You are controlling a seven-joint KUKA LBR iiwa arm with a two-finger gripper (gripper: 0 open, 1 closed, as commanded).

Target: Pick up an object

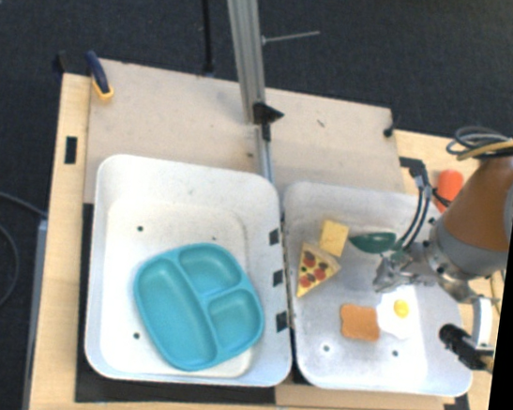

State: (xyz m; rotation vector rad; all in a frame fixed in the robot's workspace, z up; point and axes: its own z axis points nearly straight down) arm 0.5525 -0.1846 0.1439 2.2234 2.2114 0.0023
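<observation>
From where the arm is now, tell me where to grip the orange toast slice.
Grip the toast slice across its two shorter edges, coming straight down. It lies flat in the right bin, with bare floor on its left; the fried egg crowds its upper right.

Right bin (336, 376) contents, all lying flat: yellow cheese block (334, 236) near the left wall; pizza slice (314, 270) just below it; green spoon-like piece (372, 240) to its right; orange toast (359, 322) mid-floor; fried egg (397, 313) touching the toast's right edge.
</observation>
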